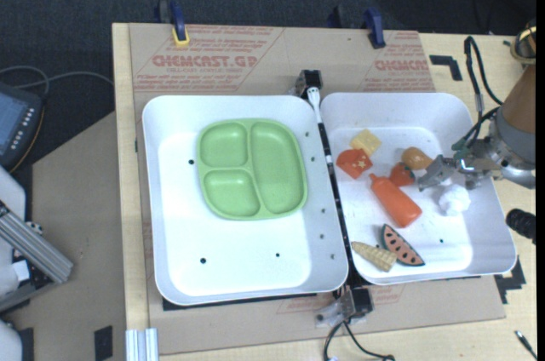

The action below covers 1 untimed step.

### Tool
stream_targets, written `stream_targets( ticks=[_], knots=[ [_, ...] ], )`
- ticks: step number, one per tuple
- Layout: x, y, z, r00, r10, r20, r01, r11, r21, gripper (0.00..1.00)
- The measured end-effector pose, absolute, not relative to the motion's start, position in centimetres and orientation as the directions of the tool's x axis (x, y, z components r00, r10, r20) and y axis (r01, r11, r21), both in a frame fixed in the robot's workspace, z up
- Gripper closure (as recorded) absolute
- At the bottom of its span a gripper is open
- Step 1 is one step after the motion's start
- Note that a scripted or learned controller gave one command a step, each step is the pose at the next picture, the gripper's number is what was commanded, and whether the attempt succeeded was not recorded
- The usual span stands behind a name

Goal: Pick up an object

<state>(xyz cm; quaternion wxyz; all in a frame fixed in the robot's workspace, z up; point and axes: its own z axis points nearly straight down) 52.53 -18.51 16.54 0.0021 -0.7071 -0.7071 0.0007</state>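
Seen from above, the worktop [255, 53] bears two shallow white bins side by side. The left white plastic bin [170, 257] holds a pale green plastic plate with three compartments [253, 169], lying flat near the bin's middle. The right white plastic bin [400, 108] holds the small toy foods: a pale yellow cheese-like block [367, 141], a red strawberry-like piece [353, 163] just beside it, a round brown-orange piece [416, 156], a long orange-red carrot-like piece [397, 201], a watermelon slice [402, 246] and a pale corn-like cob [372, 255] touching it near the front wall. The tool [444, 172] on the grey arm [515, 125] hangs over the bin's right part, just beside the brown-orange piece and above a small white lump [454, 200]. Whether its fingers are spread or pressed together I cannot tell.
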Motion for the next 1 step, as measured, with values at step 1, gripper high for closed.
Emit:
stream_targets(
  ticks=[1],
  knots=[
    [53.22, -17.78, 12.09, -0.001, 1.0, 0.001, 1.0, 0.001, 0.002, 0.0]
  ],
)
